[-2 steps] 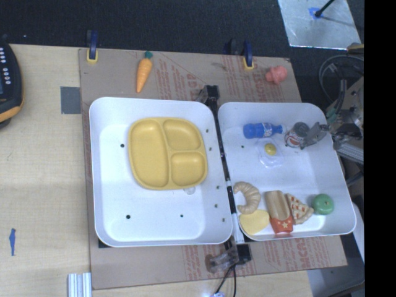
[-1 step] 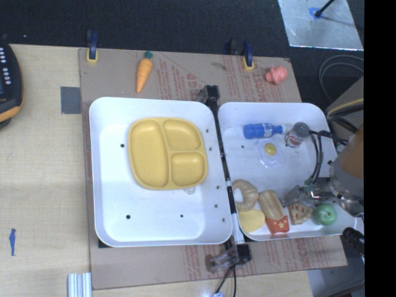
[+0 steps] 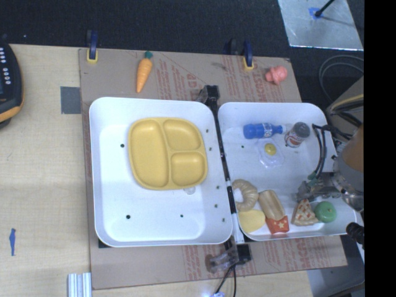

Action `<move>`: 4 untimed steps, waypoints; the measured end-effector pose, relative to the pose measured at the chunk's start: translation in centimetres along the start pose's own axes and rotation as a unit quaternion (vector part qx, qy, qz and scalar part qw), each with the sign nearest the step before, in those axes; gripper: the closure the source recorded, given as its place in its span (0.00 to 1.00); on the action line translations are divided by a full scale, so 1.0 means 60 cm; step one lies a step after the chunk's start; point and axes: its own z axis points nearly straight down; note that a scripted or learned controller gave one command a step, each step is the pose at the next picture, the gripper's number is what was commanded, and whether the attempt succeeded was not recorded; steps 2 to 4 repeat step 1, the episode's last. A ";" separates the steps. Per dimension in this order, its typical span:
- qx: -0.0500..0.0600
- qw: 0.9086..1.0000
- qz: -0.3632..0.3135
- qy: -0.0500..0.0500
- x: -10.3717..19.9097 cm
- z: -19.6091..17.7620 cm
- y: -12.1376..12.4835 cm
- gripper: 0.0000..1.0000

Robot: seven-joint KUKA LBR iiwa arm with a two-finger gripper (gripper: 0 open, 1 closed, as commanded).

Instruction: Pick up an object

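The right bin (image 3: 247,113) holds several toy items. A blue bottle (image 3: 261,130) and a small can (image 3: 297,134) lie at the back, with a small yellow piece (image 3: 270,149) by a clear cup in the middle. Along the front lie a bagel (image 3: 244,192), a fries pack (image 3: 273,210), a yellow chip (image 3: 250,221), a pizza slice (image 3: 303,214) and a green ball (image 3: 325,212). My gripper (image 3: 314,189) hangs low at the bin's right side, just above the pizza slice and green ball. The arm's body hides its tip.
A yellow divided plate (image 3: 167,152) lies in the left bin (image 3: 108,221). Outside the bins, a toy carrot (image 3: 143,72) and a pink toy (image 3: 276,74) rest on the back of the bench. A black cable (image 3: 320,147) loops over the right bin's right rim.
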 end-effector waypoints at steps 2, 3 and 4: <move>-0.005 1.000 -0.005 0.001 0.163 -0.155 0.062 1.00; -0.005 1.000 -0.005 0.001 0.163 -0.155 0.062 1.00; -0.005 1.000 -0.005 0.001 0.163 -0.155 0.062 1.00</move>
